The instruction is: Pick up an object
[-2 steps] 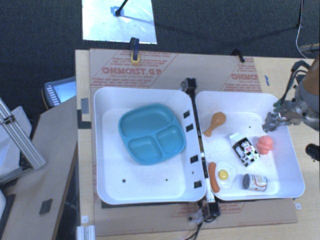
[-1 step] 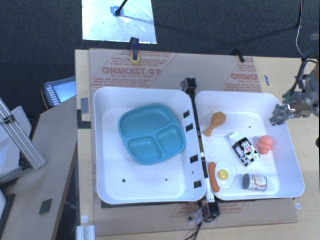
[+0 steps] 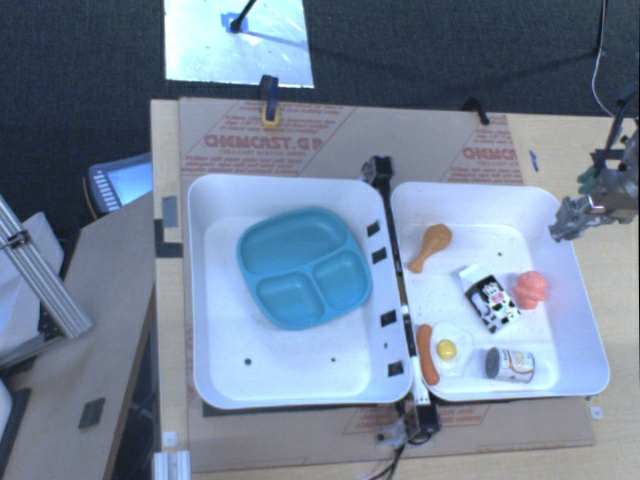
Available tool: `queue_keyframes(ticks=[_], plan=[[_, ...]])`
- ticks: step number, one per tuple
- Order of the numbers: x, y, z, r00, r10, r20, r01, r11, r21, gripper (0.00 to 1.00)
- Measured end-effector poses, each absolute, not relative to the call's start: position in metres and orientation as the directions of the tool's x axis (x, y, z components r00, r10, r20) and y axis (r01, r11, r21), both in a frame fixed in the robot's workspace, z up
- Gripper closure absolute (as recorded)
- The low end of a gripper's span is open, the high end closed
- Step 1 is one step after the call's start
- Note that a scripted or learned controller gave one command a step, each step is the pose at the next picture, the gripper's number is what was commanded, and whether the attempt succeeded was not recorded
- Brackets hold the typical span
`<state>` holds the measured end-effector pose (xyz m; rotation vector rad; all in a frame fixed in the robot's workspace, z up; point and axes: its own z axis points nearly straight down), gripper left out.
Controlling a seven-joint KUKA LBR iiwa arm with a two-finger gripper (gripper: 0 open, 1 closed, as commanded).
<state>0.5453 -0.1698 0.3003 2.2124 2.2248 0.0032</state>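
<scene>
The right bin [image 3: 560, 268] holds a tan chicken drumstick [image 3: 430, 244], a black and white cow-patterned box [image 3: 491, 302], a pink lumpy toy [image 3: 532, 286], a fried egg [image 3: 448, 350], an orange sausage [image 3: 427, 354] and a small can lying on its side [image 3: 511, 364]. My gripper [image 3: 574, 217] hangs at the right bin's far right rim, above the bin wall and apart from every object. Its tip is small and blurred. Nothing shows between its tips.
The left bin [image 3: 215, 298] holds a blue three-compartment plate [image 3: 303, 266]. A black divider with clips [image 3: 390, 268] runs between the bins. Brown cardboard [image 3: 330, 133] lies under both bins, and a metal sheet [image 3: 237, 28] lies at the back.
</scene>
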Motion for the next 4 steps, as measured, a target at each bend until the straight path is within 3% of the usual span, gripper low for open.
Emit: queue_keyframes(ticks=[2,4], plan=[[0.563,-0.069,0.258,-0.010,1.000,0.002,1.000,0.010,0.001,1.00],[0.580,0.036,0.259,-0.010,1.000,0.001,1.000,0.010,0.002,1.00]])
